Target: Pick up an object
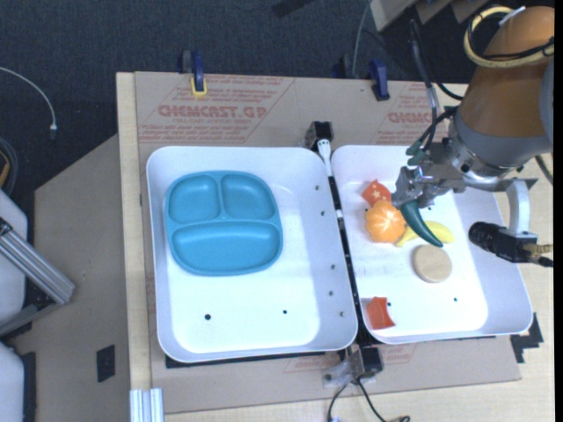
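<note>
Camera view shows the gripper (413,193) low in the right bin (493,310), over a green pepper (422,225) beside an orange (384,222). I cannot tell whether it grips anything. A tan disc (432,264) sits nearby. The blue plate (224,222) rests in the left bin (264,323).

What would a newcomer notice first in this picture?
First, the big blue plate with three compartments, alone in the left bin. Then the grey and orange arm over the right bin, its gripper low above a cluster of an orange, a green pepper and a tan disc.
</note>
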`<action>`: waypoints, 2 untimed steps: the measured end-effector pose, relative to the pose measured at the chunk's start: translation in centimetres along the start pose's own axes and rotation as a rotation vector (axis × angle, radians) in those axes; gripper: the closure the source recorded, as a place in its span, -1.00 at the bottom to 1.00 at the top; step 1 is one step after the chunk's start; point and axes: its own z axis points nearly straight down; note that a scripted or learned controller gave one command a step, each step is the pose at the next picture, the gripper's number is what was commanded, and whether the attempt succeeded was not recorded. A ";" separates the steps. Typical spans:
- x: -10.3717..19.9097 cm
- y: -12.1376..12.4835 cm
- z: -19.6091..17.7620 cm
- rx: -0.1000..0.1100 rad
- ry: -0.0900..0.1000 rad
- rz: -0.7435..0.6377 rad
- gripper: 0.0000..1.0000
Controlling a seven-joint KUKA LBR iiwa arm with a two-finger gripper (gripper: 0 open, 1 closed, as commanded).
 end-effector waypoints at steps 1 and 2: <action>4.4 -0.9 0.7 0.002 0.000 0.001 1.00; 8.8 -1.7 2.0 0.003 0.000 0.000 1.00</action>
